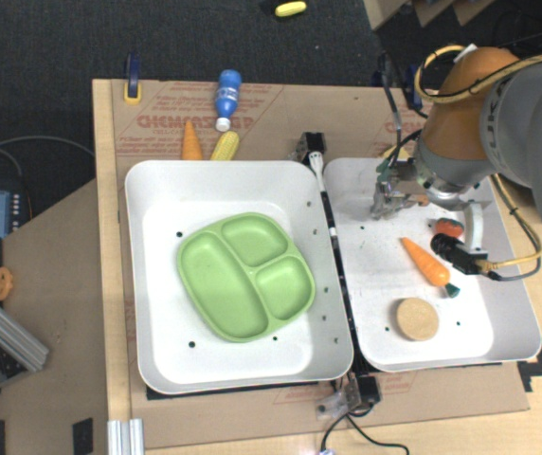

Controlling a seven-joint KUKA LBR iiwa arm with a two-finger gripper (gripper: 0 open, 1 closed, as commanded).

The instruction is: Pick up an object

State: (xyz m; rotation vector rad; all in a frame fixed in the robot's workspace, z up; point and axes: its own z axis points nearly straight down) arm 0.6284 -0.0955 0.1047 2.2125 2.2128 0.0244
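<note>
In the right bin (508,339) an orange toy carrot (424,261) lies slantwise near the middle, its green tip toward the right. A round tan disc (416,318) rests in front of it, near the bin's front. A small red object (448,227) sits behind the carrot, partly hidden by the wrist. My gripper (391,199) hangs low over the bin's back left part, left of the red object and behind the carrot, with nothing visibly in it. The left bin (157,207) holds a green divided plate (244,275).
On the cardboard behind the left bin lie a blue and white bottle (225,98), a yellow corn piece (225,145) and a small orange carrot (190,142). A black fitting (312,146) sits at the back between the bins. My arm covers the right bin's back right.
</note>
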